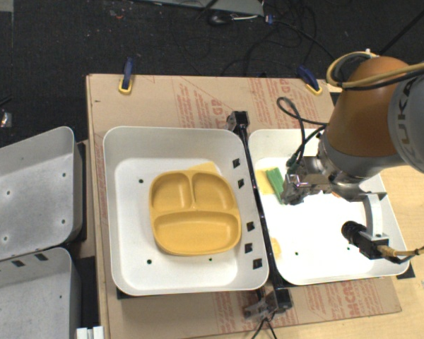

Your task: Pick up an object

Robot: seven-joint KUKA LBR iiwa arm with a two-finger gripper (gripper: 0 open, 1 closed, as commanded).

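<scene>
The orange band of the arm looms nearest the lens, hiding much of the right bin. Below it the gripper hangs just beside a green block; whether it is clenched I cannot tell. A good grasp would centre on the block. A yellow divided tray fills the left bin.

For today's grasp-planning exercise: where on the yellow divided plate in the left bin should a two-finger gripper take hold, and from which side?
Probably the raised outer rim of the yellow divided plate, coming straight down from above. It lies flat on the floor of the left bin, so only an upstanding edge fits between the jaws. The right rim suits best, nearest the gripper over the right bin.
</scene>
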